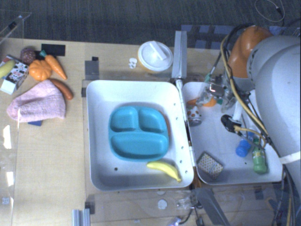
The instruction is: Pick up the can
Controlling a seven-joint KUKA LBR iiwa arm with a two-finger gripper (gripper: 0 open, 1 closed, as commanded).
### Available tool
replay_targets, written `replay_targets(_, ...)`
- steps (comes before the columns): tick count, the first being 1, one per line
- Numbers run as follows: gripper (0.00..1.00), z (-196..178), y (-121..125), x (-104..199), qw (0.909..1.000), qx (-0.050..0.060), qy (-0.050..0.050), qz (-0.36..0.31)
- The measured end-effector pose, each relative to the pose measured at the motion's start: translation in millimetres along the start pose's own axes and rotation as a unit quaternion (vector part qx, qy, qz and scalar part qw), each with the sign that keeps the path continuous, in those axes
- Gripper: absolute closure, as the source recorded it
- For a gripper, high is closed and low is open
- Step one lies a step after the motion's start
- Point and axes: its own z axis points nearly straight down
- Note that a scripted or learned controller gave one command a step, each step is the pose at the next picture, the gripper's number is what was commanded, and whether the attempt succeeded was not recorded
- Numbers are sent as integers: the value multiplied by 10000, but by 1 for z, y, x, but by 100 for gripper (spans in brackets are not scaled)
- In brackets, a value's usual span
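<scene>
Can (pixel 193 115) lies in the right bin (pixel 221 161), near the upper left of that bin, close against the wall it shares with the left bin (pixel 94 140); it looks small, with orange and white marks and a grey end; the gripper (pixel 212 92) hangs in the upper part of the right bin, up and to the right of the can, with an orange thing (pixel 209 102) just beneath it; the can sits apart from the gripper, lower and to the left; how wide the gripper stands I cannot tell, and nothing is clearly seen in its hold; a blue plate (pixel 139 132) with compartments rests in the left bin, a banana (pixel 164 169) below it; a blue cup (pixel 242 148), a green bottle (pixel 258 159) and a mesh-patterned piece (pixel 209 164) lie lower in the right bin
</scene>
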Motion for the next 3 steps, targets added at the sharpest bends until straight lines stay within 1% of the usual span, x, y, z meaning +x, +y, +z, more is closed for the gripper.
replay_targets(1,0,5,-24,4,9945,-67,6,-1041)
replay_targets(2,0,4,-67,-11,9787,-85,6,-2053)
replay_targets(3,0,5,-33,-46,9949,-69,19,1009)
